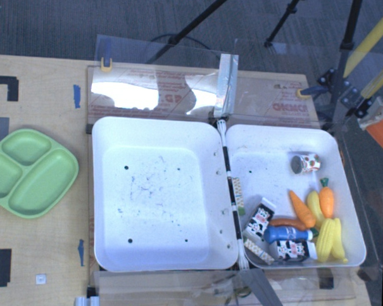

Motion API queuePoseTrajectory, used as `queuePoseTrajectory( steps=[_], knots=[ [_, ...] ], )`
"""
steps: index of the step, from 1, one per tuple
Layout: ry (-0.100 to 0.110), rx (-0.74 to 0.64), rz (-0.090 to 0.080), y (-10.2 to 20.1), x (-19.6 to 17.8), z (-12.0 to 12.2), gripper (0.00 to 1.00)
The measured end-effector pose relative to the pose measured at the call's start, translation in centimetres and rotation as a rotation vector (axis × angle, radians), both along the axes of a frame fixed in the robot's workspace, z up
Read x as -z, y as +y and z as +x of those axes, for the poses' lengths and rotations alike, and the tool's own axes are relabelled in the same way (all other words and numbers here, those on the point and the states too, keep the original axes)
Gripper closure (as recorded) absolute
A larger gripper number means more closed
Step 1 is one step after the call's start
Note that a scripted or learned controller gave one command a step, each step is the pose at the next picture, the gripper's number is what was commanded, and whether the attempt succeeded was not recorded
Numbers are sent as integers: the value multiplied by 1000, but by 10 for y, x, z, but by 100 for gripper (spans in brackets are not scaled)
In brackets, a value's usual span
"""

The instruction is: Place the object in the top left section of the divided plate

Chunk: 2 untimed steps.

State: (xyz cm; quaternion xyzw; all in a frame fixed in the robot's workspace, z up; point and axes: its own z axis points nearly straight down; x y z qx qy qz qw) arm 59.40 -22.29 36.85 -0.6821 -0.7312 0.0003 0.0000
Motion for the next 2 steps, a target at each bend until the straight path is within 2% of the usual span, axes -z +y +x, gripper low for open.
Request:
queuePoseTrajectory(
  steps=[1,2],
  knots=[
    [-1,-118,0,-1,113,-71,100],
    [1,-50,1,0,172,-81,100]
  ],
)
